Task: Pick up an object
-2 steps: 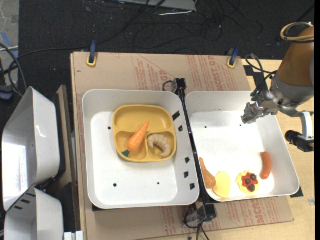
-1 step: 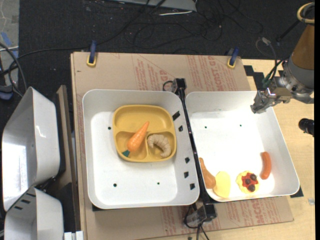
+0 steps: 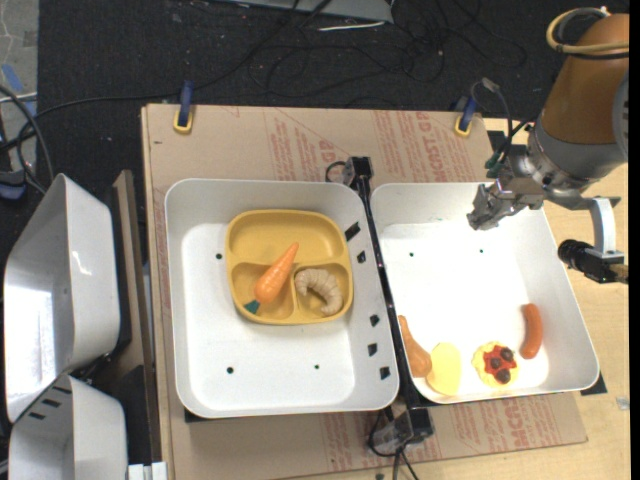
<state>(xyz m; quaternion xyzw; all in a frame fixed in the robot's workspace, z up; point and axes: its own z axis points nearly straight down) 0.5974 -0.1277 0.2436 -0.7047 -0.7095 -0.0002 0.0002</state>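
Right bin (image 3: pixel 560 268), near edge: four small items in a row along the front wall – orange drumstick-shaped piece (image 3: pixel 413 346) at left by the divider, pale yellow piece (image 3: pixel 445 366) touching it, round yellow piece w/ red and dark bits on top (image 3: pixel 497 362), then sausage (image 3: pixel 531 330) upright-ish near the right wall, apart from the rest.
Left bin (image 3: pixel 190 298), middle: yellow divided plate (image 3: pixel 285 230); carrot (image 3: pixel 276 274) lies slanted across its left compartment and the ridge; beige curled piece, looks like a shrimp (image 3: pixel 320 289), in the lower-right compartment. Carrot and shrimp close, can't say if touching.
My tool (image 3: pixel 487 211): over the far edge of right bin, well apart from all four items there. Nothing seen between the fingers; open or closed – can't tell, too small and dark.
My arm: grey w/ orange band, comes in from upper right.
Surface (image 3: pixel 300 143): brown board under both bins, two yellow clamps (image 3: pixel 183 120) at its far edge.
Far: dark floor w/ cables.
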